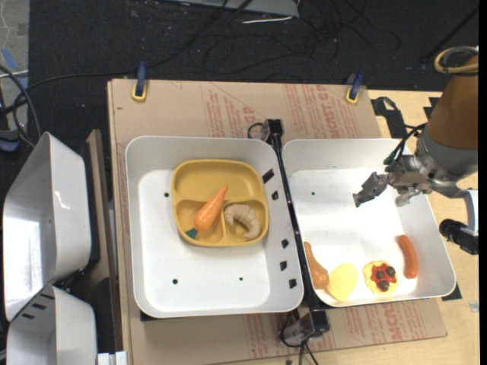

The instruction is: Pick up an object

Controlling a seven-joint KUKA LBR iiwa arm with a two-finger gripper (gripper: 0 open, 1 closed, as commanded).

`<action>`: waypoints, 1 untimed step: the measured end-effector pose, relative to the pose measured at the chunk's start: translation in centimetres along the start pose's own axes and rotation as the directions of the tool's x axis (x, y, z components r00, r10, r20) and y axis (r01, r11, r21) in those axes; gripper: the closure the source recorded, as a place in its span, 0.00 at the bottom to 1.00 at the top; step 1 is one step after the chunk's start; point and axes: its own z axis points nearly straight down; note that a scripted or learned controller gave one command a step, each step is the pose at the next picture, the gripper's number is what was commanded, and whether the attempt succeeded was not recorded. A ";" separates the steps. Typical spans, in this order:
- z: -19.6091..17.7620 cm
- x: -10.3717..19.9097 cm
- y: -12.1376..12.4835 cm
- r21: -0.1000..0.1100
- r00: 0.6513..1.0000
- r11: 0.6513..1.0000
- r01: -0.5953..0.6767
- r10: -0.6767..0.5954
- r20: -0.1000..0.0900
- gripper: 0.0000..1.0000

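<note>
- The grey arm with its orange band (459, 105) reaches in from the right edge, over the far right corner of the right shallow white bin (335, 162).
- The two-finger gripper (370, 191) hangs above the bare middle of that bin, pointing left; whether it is apart or together cannot be told from this angle, and nothing shows between its tips.
- Along the near wall of the right bin lie four toy foods: an orange drumstick-shaped piece (314, 265) at the left, a round pale yellow piece (343, 280) touching it on its right, a small yellow tart topped with dark and red bits (380, 275) just beside that, and a red-orange sausage (409, 255) near the right wall.
- All four lie well apart from the gripper, nearer to the camera than it is.
- The left shallow white bin (152, 265) holds a yellow plastic plate with three compartments (198, 175).
- An orange toy carrot with a green end (211, 208) lies tilted across the plate's dividers, its tip pointing far and right.
- A pale curled toy shrimp (243, 219) sits in the plate's near right compartment, just beside the carrot.
- Both bins rest on a brown cardboard sheet (205, 105) held at its far edge by two yellow clamps (139, 90).
</note>
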 end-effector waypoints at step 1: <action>-0.7 0.0 0.3 -0.013 1.000 1.000 0.003 -0.003 0.002 0.00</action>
